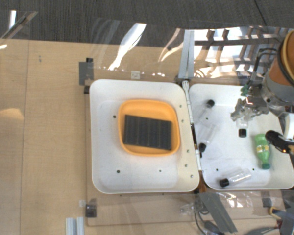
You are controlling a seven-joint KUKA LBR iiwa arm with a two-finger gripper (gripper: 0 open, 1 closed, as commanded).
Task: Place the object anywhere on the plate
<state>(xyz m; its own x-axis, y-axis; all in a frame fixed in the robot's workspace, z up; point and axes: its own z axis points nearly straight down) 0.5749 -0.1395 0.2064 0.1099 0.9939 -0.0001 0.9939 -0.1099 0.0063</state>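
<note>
An orange plate lies in the left bin, and a dark ridged rectangular slab rests flat on its middle. My gripper hangs over the upper middle of the right bin, well to the right of the plate. A small black piece sits just below the gripper; whether it touches it is unclear. A green bottle lies on the bin floor, below and to the right of the gripper.
Three clear bottles with black caps lie in the right bin: one at the upper left, one by the divider, one near the front edge. The arm fills the upper right corner.
</note>
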